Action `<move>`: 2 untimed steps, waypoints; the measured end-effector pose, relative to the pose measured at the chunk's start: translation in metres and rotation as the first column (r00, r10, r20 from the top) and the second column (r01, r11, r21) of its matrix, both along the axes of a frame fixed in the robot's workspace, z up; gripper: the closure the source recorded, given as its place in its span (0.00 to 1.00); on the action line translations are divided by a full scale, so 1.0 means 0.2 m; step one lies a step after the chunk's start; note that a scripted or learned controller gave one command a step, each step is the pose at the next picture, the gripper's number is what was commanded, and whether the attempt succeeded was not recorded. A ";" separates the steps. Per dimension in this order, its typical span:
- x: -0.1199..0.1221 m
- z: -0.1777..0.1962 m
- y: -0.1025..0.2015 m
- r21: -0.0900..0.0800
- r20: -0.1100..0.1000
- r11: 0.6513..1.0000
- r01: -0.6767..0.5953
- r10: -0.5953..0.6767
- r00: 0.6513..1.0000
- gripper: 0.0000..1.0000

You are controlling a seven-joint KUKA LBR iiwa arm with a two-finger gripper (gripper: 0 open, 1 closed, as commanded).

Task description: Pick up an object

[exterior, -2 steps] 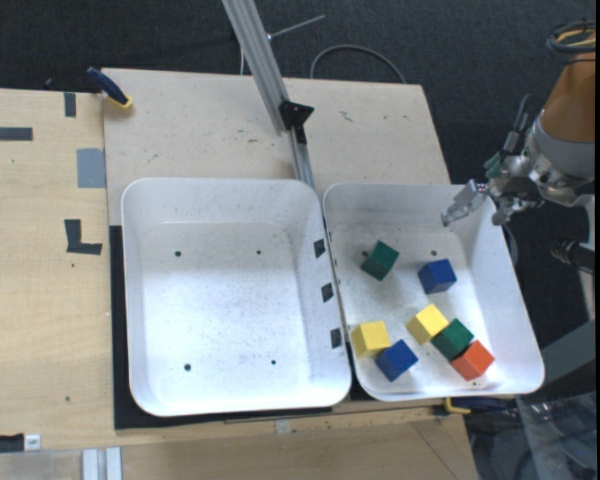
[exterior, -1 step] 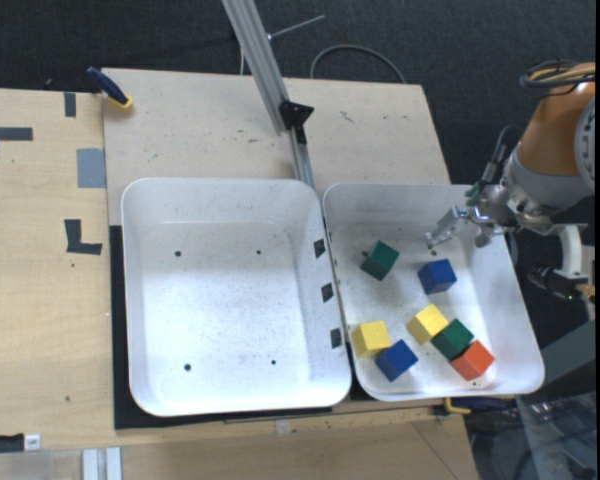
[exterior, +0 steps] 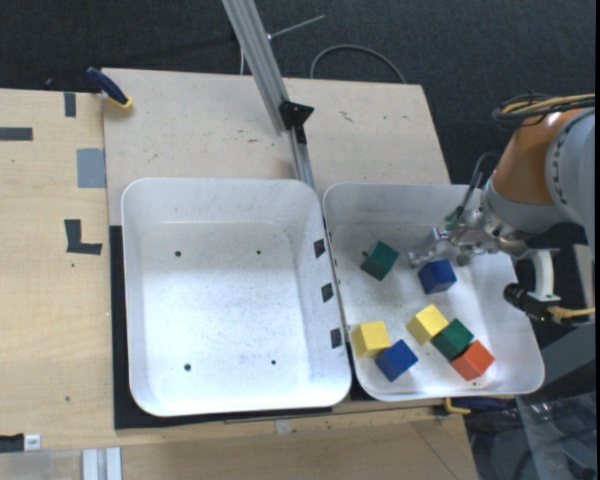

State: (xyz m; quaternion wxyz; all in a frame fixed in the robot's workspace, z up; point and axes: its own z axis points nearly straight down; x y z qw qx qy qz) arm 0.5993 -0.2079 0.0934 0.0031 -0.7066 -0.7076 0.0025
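Observation:
The right bin (exterior: pixel 380 203) holds several small cubes. A blue cube (exterior: pixel 437 275) lies near its middle, and my gripper (exterior: pixel 438 249) hangs right over that cube's far edge, reaching in from the right. I cannot tell whether it touches the cube. A dark green cube (exterior: pixel 380 260) sits to the left of it. Toward the front lie a yellow cube (exterior: pixel 428 322), a green cube (exterior: pixel 452 336), a red cube (exterior: pixel 471 360), another yellow cube (exterior: pixel 371 337) and a second blue cube (exterior: pixel 396 359).
The left bin (exterior: pixel 220 193) stands beside the right one, their rims touching. A slanted metal pole (exterior: pixel 260 48) crosses the bench behind the bins. A blue and yellow clamp (exterior: pixel 110 88) lies at the far left of the board.

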 end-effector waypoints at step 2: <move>0.05 0.29 0.02 -0.001 0.011 1.000 -0.001 0.001 1.000 1.00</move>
